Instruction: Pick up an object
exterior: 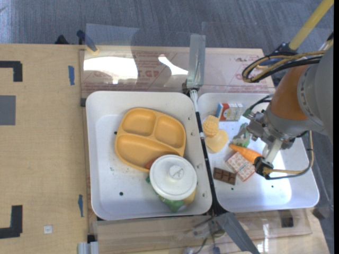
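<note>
Your target: toy carrot (244, 152), lying flat near middle of right bin (288, 187), slightly toward bin's left wall. Gripper (251, 137) hangs over bin's middle, low above carrot. Jaw state: you cannot tell, wrist hides it. Carrot probably light, rigid plastic: smooth, tapered, apt to roll or squirt out. Grip across thick middle, not tip. Patterned card (241, 166) shares bin's middle and crowds carrot, so don't pinch both.
</note>
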Robot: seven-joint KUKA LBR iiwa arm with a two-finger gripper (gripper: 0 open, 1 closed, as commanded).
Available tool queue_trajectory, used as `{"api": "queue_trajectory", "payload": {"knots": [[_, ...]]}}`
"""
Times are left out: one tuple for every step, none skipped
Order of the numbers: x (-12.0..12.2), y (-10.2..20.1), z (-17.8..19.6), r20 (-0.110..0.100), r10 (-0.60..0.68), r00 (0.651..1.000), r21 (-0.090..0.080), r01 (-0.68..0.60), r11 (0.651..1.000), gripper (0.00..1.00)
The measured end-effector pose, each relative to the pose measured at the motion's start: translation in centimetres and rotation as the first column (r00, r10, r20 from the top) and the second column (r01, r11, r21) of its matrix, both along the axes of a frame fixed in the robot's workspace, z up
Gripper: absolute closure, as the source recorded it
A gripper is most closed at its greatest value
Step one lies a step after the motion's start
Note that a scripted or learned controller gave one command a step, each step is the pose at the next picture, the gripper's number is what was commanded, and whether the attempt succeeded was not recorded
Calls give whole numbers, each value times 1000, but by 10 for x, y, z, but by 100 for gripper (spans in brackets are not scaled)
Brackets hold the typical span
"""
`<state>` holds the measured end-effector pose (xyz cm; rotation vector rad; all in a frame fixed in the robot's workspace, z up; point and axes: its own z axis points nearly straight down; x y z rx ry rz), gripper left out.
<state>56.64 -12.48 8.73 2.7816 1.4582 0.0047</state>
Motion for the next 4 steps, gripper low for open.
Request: {"api": "queue_trajectory", "payload": {"knots": [[-79, 29, 1, 1, 1, 1000, 1, -1, 1000, 0], [-77, 28, 11, 6, -2, 1000, 0, 2, 1000, 100], [-84, 29, 1, 5, 123, 992, -1, -123, 992, 100], [-85, 57, 172, 2, 189, 982, -1, -189, 982, 100]]}}
